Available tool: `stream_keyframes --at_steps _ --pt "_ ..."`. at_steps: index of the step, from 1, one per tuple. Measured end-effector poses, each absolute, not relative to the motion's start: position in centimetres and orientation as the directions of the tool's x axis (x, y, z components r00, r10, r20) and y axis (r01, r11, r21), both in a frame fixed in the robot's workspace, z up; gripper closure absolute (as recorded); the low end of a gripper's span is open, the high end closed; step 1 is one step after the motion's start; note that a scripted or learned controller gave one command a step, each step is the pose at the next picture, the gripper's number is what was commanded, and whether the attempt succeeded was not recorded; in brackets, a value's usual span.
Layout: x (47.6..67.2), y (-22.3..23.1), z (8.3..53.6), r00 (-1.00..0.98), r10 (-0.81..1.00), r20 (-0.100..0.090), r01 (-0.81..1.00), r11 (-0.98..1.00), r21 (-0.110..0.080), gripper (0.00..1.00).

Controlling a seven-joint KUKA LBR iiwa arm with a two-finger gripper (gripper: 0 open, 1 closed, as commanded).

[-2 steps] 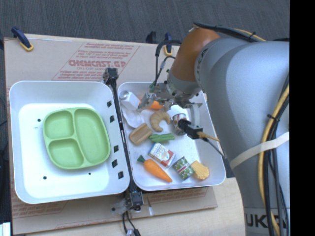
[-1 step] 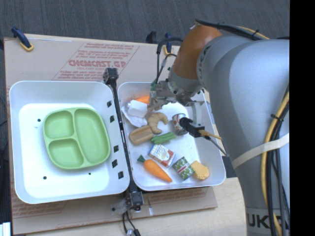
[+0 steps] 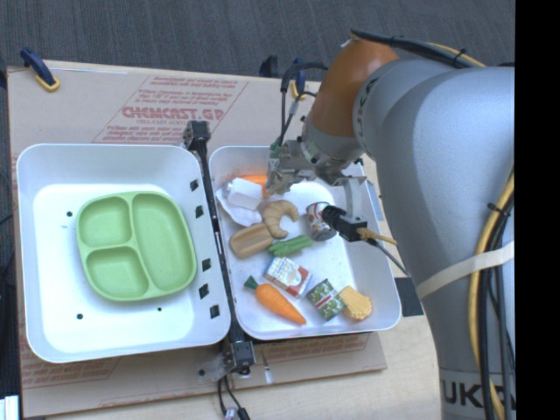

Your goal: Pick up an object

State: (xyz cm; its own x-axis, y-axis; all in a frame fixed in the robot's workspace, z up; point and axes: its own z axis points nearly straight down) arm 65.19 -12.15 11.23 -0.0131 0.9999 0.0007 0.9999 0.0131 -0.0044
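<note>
Robotics lab: industrial arm point(image 3: 437, 147) over clamped white bins point(image 3: 35, 234) of toy food.

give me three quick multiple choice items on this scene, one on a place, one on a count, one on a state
1. Where does the light green divided plastic plate lie?
A. left white bin
B. right white bin
C. on the cardboard

2. How many compartments does the plate have?
A. two
B. three
C. five

3. How does the orange toy carrot with a green top sit?
A. standing upright
B. lying flat in the right white bin
C. on the plate

Answers: 1 A, the plate rests in the left white bin; 2 B, its ridges mark off three sections; 3 B, the carrot lies flat near that bin's front edge.
</note>
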Motion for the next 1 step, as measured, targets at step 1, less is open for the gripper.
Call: stream_keyframes --at_steps 1 --pt "65.19 -12.15 11.23 -0.014 1.0 0.0 1.0 0.014 -0.005 0.0"
